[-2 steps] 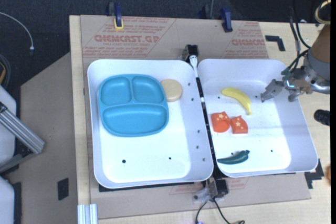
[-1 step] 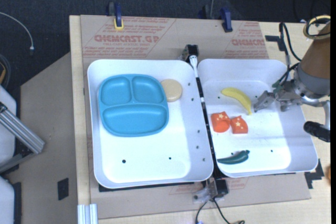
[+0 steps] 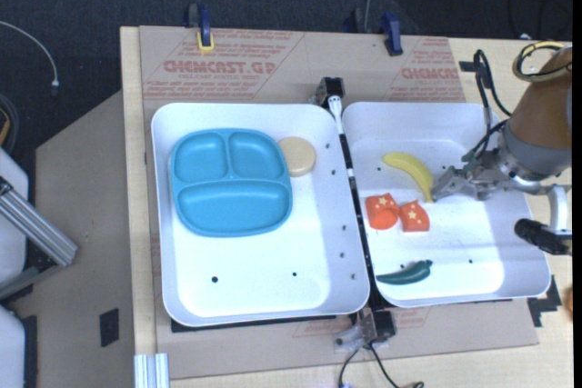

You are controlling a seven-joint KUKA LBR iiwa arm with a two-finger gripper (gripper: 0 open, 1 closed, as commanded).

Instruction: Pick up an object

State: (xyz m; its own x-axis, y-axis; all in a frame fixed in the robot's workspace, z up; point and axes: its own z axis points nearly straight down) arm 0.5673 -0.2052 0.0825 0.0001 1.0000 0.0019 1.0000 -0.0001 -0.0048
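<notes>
Nothing is picked up yet; the gripper (image 3: 443, 187) hangs just beside the banana (image 3: 409, 171), jaws apart and empty; the grasp remains.

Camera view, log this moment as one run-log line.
end effector: low in right bin, beside banana | held: nothing seen | also in bin: two red pieces, dark green pepper | left bin: blue tray, tan disc
</notes>
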